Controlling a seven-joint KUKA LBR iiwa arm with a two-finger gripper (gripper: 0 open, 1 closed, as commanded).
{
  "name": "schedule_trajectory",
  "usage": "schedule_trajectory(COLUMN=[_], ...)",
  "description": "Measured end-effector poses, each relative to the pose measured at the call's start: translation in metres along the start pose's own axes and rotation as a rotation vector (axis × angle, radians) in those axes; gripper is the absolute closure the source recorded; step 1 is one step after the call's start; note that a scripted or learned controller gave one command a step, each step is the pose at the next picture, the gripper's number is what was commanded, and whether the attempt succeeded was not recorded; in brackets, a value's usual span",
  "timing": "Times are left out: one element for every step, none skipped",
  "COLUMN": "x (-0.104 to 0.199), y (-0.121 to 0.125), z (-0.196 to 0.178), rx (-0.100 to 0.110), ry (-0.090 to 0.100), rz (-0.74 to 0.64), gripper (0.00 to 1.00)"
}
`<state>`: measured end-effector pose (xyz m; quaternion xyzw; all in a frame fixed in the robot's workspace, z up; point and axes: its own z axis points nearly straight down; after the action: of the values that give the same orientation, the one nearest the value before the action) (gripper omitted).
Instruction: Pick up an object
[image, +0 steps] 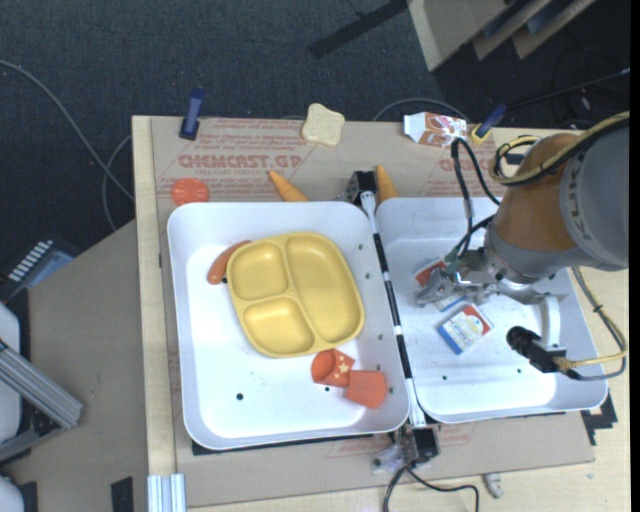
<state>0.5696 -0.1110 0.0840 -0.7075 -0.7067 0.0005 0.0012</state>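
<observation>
1. Dark carpet surrounds the table (150, 400) you are looking down on; its brown board carries two shallow white bins side by side, with cables trailing off the near edge.
2. Nearest you in the left bin (200, 400) sit two orange-red toy pieces (350, 378), touching each other, one marked with a small star.
3. Just beyond them you see a yellow divided plate (295, 292) with three compartments, lying flat near the bin's middle; a red sausage-shaped toy (220, 264) pokes out from under its left rim.
4. In the right bin (480, 400), you find a small blue, white and red card packet (463, 327) lying flat toward the centre.
5. Look just beyond that packet for the tool (447, 282): it hangs low over the bin, a little up and left of the packet and close to it. You cannot tell from this angle whether its fingers are apart or together. A small red object (428, 272) shows right at the tip, but whether it is gripped is unclear.
6. Your arm (560, 205), grey with its orange band, comes in from the right above the bin's far half.
7. Farthest back on the board lie a red disc (189, 191), an orange carrot-like piece (288, 187), a bread-slice toy (323, 124) and a torn wrapper (437, 127).
</observation>
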Motion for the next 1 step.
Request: schedule_trajectory(x=[0.0002], y=[0.0007], z=[-0.0103], rx=[-0.003], ry=[0.000], rz=[0.000], gripper=[1.00])
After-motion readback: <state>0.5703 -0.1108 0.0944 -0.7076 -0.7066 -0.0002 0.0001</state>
